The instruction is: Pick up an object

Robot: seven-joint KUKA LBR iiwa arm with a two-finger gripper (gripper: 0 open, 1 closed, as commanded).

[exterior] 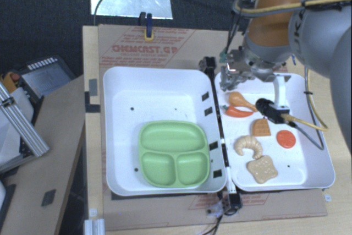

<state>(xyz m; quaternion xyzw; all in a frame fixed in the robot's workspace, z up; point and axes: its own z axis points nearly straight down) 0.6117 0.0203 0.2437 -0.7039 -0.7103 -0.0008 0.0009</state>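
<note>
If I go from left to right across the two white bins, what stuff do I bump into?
Green divided tray → croissant → toast slice → red round slice.

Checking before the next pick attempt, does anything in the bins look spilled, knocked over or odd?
Nothing stands out. The green three-compartment plastic tray lies flat in the left white bin. The toy foods, including a tan croissant, lie inside the right bin.
</note>
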